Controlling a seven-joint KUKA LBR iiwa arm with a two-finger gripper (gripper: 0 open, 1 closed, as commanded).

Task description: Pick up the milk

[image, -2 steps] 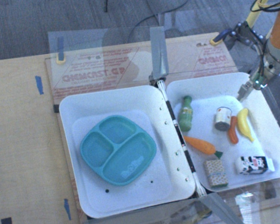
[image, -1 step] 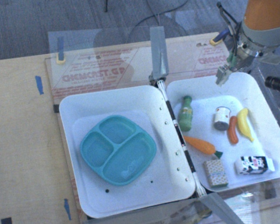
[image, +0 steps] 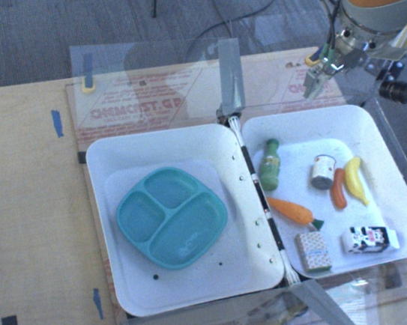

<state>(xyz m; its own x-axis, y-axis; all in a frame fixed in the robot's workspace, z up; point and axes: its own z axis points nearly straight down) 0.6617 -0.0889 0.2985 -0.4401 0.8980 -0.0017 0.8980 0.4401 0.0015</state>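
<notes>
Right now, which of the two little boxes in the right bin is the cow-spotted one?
The milk carton, white with black cow patches, lying in the right bin's near right corner. The other box, left of it, is tan and speckled.

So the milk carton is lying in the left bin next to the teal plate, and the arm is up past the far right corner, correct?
Not quite. The camera view shows the milk carton lying in the right bin, near its front right corner beside the small box. The teal plate sits in the left bin. The gripper is indeed beyond the far right corner.
</notes>
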